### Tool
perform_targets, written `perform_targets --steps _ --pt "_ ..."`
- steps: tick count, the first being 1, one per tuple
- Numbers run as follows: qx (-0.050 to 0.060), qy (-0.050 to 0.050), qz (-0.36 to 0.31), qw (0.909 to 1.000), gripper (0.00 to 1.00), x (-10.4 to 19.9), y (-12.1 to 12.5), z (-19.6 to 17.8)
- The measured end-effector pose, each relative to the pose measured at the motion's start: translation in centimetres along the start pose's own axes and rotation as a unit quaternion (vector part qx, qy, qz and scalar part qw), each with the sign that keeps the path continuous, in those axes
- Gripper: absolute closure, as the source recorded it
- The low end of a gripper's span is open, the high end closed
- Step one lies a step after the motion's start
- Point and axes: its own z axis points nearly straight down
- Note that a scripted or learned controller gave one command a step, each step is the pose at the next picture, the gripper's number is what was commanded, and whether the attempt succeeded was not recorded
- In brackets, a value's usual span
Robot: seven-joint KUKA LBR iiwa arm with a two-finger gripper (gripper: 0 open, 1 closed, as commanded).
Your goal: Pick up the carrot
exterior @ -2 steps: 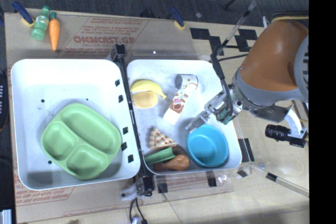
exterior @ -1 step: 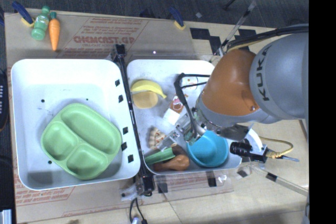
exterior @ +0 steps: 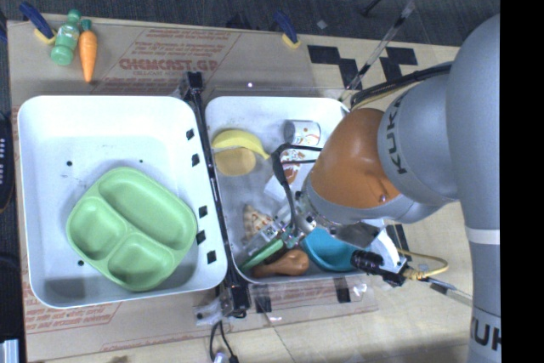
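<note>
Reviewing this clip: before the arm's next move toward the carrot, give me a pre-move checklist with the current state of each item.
1. Carrot located: ok. The carrot lies on the cardboard above the left bin, outside both bins.
2. Carrot free of clutter: not ok, a green toy bottle sits right beside it.
3. Gripper near carrot: not ok. The gripper is low in the right bin, among other toys.
4. Gripper state: cannot tell, the wrist hides it.
5. Green divided plate out of the way: ok, it rests in the left bin.

One fixed overhead camera looks down aslant on both bins.
</note>
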Motion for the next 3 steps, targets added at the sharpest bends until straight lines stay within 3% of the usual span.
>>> perform_targets --steps 1,2,3 --pt "0.001 0.000 -0.006 1.0000 1.00 0.0 0.1 -1.0" --pt "-0.001 -0.001 0.134 0.9910 1.00 2.8 2.1 -10.2" --pt "0.000 -0.001 0.262 0.9652 1.00 1.4 6.2 -10.1"
